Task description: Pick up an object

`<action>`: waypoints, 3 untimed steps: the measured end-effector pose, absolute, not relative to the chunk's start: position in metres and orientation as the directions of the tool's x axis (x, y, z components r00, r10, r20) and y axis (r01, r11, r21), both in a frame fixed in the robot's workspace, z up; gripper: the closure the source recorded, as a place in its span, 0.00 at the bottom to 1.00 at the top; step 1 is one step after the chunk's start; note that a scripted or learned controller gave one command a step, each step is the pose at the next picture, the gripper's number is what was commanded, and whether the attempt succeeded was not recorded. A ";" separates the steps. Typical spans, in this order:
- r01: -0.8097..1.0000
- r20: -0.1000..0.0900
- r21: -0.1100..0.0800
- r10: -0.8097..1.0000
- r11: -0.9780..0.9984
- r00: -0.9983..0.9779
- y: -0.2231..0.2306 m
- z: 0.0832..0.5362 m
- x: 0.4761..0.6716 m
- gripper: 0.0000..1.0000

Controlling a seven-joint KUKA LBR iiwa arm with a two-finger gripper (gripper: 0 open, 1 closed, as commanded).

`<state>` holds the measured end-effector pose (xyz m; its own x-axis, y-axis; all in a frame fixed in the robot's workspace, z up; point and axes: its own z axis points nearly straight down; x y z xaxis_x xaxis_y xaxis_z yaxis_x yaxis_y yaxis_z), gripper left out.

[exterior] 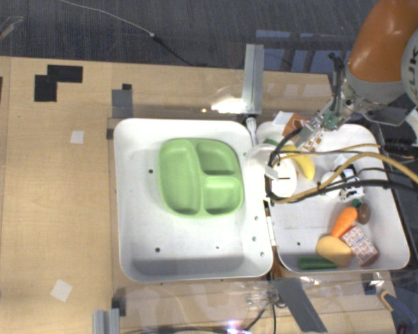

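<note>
Arm (386, 44) leans over right bin (397, 256), gripper (282, 176) beside banana (304, 165)

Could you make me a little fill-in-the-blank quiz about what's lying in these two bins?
1. The left bin holds a divided tray coloured ____.
2. The carrot lies in the ____ bin.
3. The tray has ____ compartments.
4. The band on the arm is ____.

Missing words: green; right; three; orange
</note>
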<state>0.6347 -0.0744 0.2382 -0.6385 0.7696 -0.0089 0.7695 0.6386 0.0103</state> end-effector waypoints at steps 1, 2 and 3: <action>0.808 -0.010 0.007 0.808 0.589 -0.589 -0.133 0.296 0.664 1.00; 0.679 -0.003 0.001 0.679 0.734 -0.734 -0.155 0.253 0.669 1.00; 0.390 -0.006 0.001 0.390 0.921 -0.921 -0.158 0.230 0.613 1.00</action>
<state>0.6134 -0.1581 0.2304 -0.9207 0.3901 -0.0056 0.3901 0.9208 0.0014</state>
